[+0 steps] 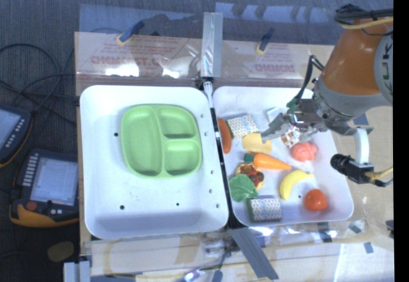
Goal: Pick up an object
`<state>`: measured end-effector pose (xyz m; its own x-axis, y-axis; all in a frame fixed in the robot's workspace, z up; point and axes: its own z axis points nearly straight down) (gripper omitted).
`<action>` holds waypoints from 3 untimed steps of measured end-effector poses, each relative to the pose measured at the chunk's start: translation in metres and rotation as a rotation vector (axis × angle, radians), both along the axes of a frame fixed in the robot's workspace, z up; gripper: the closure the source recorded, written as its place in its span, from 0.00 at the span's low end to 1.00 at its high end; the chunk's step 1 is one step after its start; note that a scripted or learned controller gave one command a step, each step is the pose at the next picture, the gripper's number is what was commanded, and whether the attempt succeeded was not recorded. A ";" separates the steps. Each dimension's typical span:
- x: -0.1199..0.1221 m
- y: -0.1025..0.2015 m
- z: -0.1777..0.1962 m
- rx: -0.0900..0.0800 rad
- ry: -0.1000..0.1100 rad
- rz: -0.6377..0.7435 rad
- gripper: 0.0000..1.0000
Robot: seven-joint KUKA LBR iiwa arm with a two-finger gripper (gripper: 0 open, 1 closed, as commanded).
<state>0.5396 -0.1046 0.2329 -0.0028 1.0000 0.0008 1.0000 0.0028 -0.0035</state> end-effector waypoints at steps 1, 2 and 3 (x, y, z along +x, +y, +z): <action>0.029 -0.013 -0.143 -0.003 -0.015 0.080 0.00; -0.008 -0.019 -0.143 -0.001 -0.018 -0.152 0.00; -0.050 -0.041 -0.143 -0.005 -0.020 -0.001 0.00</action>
<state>0.4893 -0.1456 0.0902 -0.0015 1.0000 -0.0043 0.9999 0.0016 0.0166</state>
